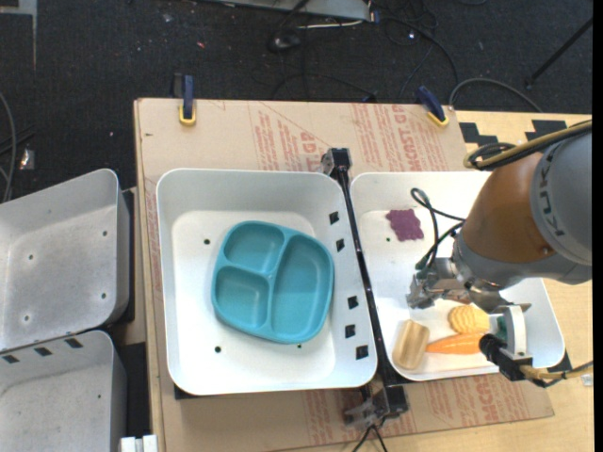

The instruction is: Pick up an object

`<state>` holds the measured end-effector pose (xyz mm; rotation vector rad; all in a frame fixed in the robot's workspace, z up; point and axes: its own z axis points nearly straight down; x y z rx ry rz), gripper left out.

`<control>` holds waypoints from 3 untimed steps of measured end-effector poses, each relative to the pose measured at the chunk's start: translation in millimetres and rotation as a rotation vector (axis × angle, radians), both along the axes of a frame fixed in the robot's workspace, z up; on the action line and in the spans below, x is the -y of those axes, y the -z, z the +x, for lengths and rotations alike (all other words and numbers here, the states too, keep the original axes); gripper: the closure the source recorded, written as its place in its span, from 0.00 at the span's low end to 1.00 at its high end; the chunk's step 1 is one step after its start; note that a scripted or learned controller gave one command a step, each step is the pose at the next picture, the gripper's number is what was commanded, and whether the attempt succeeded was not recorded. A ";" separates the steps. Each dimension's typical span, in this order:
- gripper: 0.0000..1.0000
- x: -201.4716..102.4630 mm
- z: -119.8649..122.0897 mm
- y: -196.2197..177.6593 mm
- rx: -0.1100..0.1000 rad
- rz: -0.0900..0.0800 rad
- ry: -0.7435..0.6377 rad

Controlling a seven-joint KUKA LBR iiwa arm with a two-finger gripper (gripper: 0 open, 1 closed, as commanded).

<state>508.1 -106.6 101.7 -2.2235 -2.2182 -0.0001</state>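
We log the gripper (429, 288) low in the right bin (382, 201); finger state we cannot tell. Carrot (456, 345), at its five o'clock, lies unlifted; pickup remains.

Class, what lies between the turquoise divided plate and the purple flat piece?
In the camera view: white bin floor and the two bins' adjoining rims separate the turquoise divided plate from the purple flat piece.

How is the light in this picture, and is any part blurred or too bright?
In the camera view the light is even and soft; the white bins look bright but keep their detail, the blue plate shows faint shine, and the gripper is slightly unsharp under the arm, with the dark floor around the bench grainy.
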 end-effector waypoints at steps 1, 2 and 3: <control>1.00 -6.4 -2.7 -59.8 0.006 -0.002 -0.005; 1.00 -8.7 2.4 -122.8 0.008 -0.002 -0.006; 1.00 -8.8 3.0 -125.6 0.002 -0.001 -0.005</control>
